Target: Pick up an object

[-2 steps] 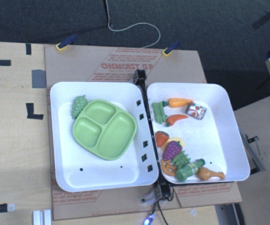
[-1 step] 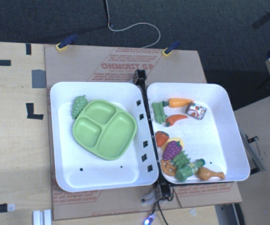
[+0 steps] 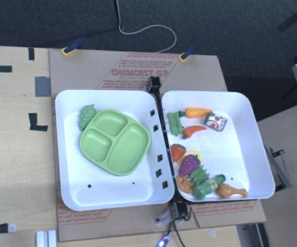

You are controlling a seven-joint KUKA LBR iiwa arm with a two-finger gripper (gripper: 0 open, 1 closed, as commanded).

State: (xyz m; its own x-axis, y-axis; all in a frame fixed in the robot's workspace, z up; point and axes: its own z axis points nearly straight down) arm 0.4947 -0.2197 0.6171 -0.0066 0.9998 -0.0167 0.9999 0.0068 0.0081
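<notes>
The right bin (image 3: 251, 138) holds several toy foods: an orange carrot (image 3: 197, 112), a small red and white can (image 3: 215, 121), green beans (image 3: 174, 123), an orange-red pepper (image 3: 193, 131), a red tomato piece (image 3: 178, 152), purple grapes (image 3: 188, 164), a green leafy piece (image 3: 198, 174), a green vegetable (image 3: 206, 187) and a tan-orange piece (image 3: 230, 191). In the left bin (image 3: 66, 138) lies a green divided plate (image 3: 116, 142) with a green bunch of grapes (image 3: 87, 116) at its upper left edge.
Both bins sit on a cardboard sheet (image 3: 133, 71) held by yellow and blue clamps (image 3: 73, 46). A white cable (image 3: 138, 31) loops across the dark floor behind. A row of black clips (image 3: 158, 158) runs along the seam between the bins.
</notes>
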